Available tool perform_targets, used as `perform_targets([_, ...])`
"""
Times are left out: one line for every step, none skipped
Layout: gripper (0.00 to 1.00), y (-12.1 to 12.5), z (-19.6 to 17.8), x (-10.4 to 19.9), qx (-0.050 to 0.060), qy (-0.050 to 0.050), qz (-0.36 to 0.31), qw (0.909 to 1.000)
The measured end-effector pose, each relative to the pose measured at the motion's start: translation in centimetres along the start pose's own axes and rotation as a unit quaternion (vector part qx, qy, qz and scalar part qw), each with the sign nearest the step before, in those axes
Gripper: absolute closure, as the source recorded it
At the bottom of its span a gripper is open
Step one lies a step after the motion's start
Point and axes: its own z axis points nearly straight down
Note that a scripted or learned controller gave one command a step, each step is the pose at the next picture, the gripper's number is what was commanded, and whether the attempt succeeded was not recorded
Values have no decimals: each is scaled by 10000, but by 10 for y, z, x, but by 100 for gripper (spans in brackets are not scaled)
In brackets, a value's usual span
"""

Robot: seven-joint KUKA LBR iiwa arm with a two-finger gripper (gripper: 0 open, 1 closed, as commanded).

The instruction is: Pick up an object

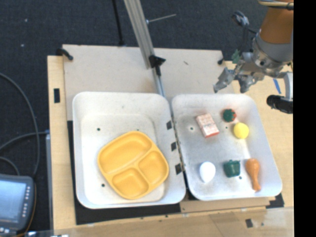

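Observation:
The right bin holds several small items: a pink box, a dark green and red round piece, a yellow ball, a white egg shape, a green pepper-like piece and an orange drumstick-like piece. My gripper hangs above the bin's far rim, beyond the green and red piece. It is open, its fingers spread apart with nothing between them.
The left bin holds a yellow divided plate. A slanted metal post rises behind the two bins. A small screen sits at the lower left, off the bench.

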Motion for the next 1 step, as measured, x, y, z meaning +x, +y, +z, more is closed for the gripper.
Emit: perform_targets([0, 0, 0, 0, 1, -4, -3, 10000])
